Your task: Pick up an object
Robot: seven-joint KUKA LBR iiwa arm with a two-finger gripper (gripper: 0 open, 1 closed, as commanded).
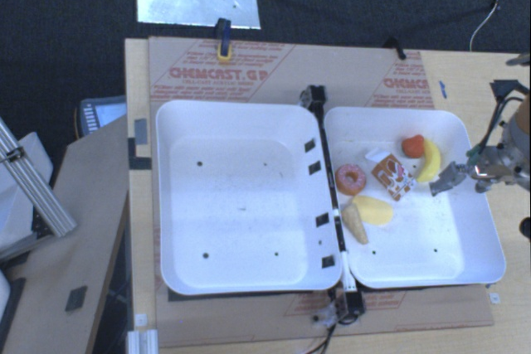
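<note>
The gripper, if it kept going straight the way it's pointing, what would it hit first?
The gripper points left across the right bin. The banana lies nearest its tip, slightly above that line, with the small carton beyond. Height over the bin is unclear, so it might pass above both.

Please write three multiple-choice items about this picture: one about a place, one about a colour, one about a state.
1. Which bin holds the objects?
A. the left bin
B. the right bin
C. both bins

2. What colour is the ring-shaped donut?
A. pink
B. green
C. black

3. Where is the gripper in relation to the banana?
A. to its right, apart from it
C. carrying it over the left bin
B. pressing it flat from above

Answers:
1 B: all the items lie in the right bin.
2 A: the donut is pink.
3 A: the gripper is just right of the banana, which lies on the bin floor.
</note>
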